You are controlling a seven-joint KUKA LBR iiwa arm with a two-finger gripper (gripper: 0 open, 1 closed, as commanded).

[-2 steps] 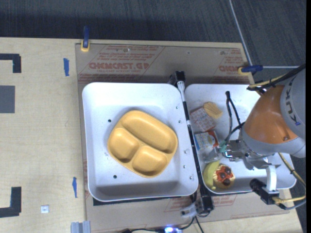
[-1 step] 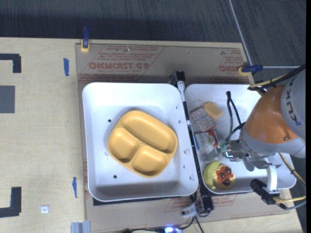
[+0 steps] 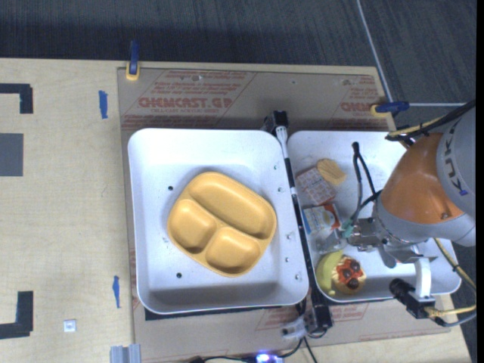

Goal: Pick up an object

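Note:
The right bin (image 3: 446,282) holds a small pile of objects: a tan biscuit-like piece (image 3: 330,171), a red and white packet (image 3: 314,185), clear plastic wrappers (image 3: 324,221), and a yellow-green ball with a red and black figure on it (image 3: 340,273). My gripper (image 3: 361,235) hangs low over the middle of this bin, just right of the wrappers and above the ball. The arm's orange band (image 3: 420,187) and grey wrist cover most of it.
The left bin (image 3: 147,157) holds a large yellow three-compartment tray (image 3: 221,222). A black divider (image 3: 291,187) runs between the bins. Black cables (image 3: 361,174) loop over the right bin. Clamps hold the cardboard underlay at its corners.

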